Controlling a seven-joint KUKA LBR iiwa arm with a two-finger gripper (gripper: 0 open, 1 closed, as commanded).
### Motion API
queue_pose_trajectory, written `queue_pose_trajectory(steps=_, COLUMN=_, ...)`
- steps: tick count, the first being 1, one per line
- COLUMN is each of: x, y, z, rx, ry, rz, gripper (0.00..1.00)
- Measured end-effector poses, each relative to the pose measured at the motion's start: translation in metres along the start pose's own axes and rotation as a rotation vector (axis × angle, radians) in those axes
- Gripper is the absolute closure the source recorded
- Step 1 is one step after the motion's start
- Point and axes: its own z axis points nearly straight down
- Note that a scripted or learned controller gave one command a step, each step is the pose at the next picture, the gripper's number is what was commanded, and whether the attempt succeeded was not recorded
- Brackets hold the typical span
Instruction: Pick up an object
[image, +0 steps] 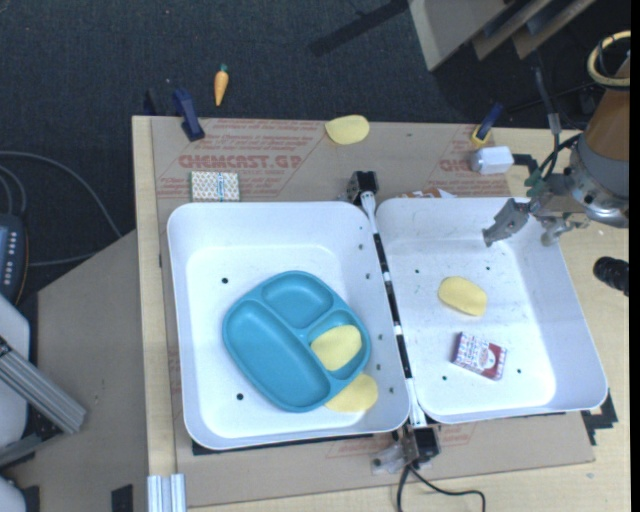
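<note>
You have the cardboard-topped bench (300, 150) under everything, carrying two shallow white bins side by side. The left bin (200, 250) holds a blue divided plate (285, 340), tilted so its long axis runs from upper left to lower right. A pale yellow piece (337, 345) sits in the plate's small right compartment, and a second yellow piece (352, 396) lies on the bin floor, touching the plate's lower right edge.

The right bin (560, 330) holds two loose things. A yellow lump (463, 295) lies near the middle of the bin, an oval with its long axis running left to right, dipping slightly toward the right. Below it and a little to the right, well apart from it, lies a small red packet (479, 356); its long axis runs left to right with the right end lower.

The arm (605, 150) comes in from the right edge, and its gripper (525, 225) hangs over the upper right part of the right bin. The two fingers stand spread apart, one pointing down-left, with nothing between them. The gripper sits above and to the right of the yellow lump, not touching it.

Behind the bins you see another yellow piece (347, 129) on the bench's far edge, and a small orange carrot-shaped toy (221, 85) on the dark floor.
</note>
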Motion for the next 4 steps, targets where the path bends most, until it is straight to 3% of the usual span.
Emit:
queue_pose_trajectory(steps=1, x=0.035, y=-0.011, z=0.133, rx=0.001, ry=0.0, rz=0.0, gripper=0.0)
queue_pose_trajectory(steps=2, x=0.034, y=-0.01, z=0.122, rx=-0.002, ry=0.0, rz=0.001, gripper=1.0)
queue_pose_trajectory(steps=3, x=0.034, y=-0.01, z=0.123, rx=-0.002, ry=0.0, rz=0.001, gripper=0.0)
queue_pose_trajectory(steps=4, x=0.046, y=-0.024, z=0.143, rx=-0.006, ry=-0.003, rz=0.001, gripper=0.0)
